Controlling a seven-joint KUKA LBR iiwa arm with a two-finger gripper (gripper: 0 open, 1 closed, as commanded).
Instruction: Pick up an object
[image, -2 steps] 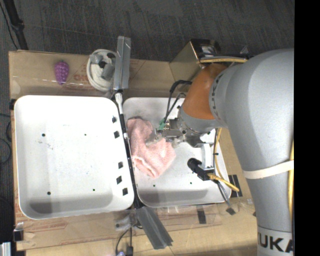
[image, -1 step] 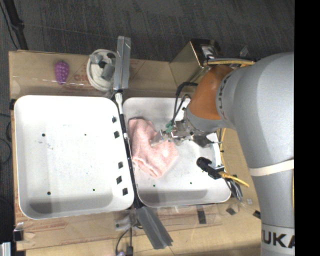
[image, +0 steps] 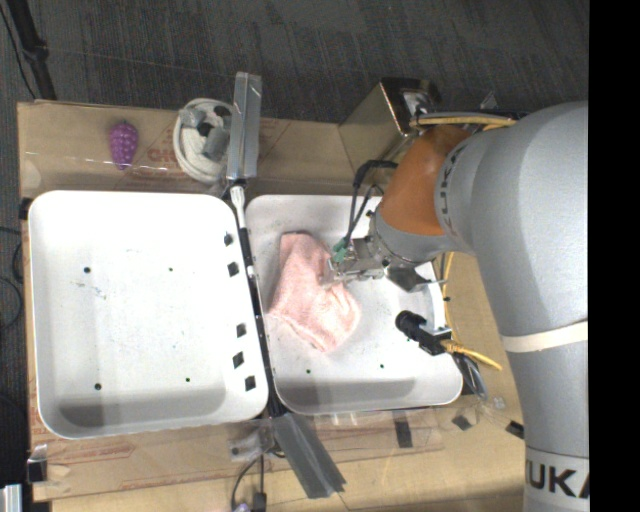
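Note:
A crumpled pink cloth (image: 308, 292) lies in the right bin (image: 390, 385), toward its left half. My gripper (image: 342, 268) hangs low at the cloth's upper right edge, right against the fabric. The grey arm with its orange band comes in from the right and covers the bin's upper right part. Whether any fabric is between the gripper's tips is hidden by the wrist.
The left bin (image: 130, 300) sits beside it, split off by a grey divider with black clips (image: 240, 300). On the bench behind lie a purple grape-like toy (image: 123, 143) and a white coil of cable (image: 203, 135). A black and yellow fitting (image: 425, 335) sticks in at the right bin's edge.

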